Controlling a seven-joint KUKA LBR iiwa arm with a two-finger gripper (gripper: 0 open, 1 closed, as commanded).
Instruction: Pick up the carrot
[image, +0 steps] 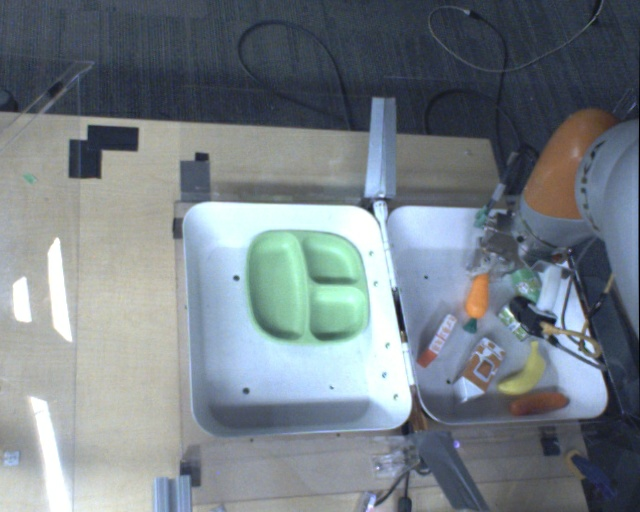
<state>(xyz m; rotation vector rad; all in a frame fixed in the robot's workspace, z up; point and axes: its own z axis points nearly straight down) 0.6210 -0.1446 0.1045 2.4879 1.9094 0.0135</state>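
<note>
Carrot (479, 296) waits in the right bin (430, 235), gripper (497, 252) hovering at its top end.

It lies in the bin's back half toward the right wall, looking light, stiff and smooth; a grasp across its thick middle seems safest. Banana (527, 371), sausage (537, 403) and small packets (438, 340) crowd the front right corner. A green tray (306, 285) fills the left bin (215, 330).

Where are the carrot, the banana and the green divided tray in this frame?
carrot (479, 296): camera view, middle of its orange body, right bin.
banana (527, 374): camera view, middle of the yellow curve, right bin.
green divided tray (277, 285): camera view, floor of its long left compartment, left bin.
</note>
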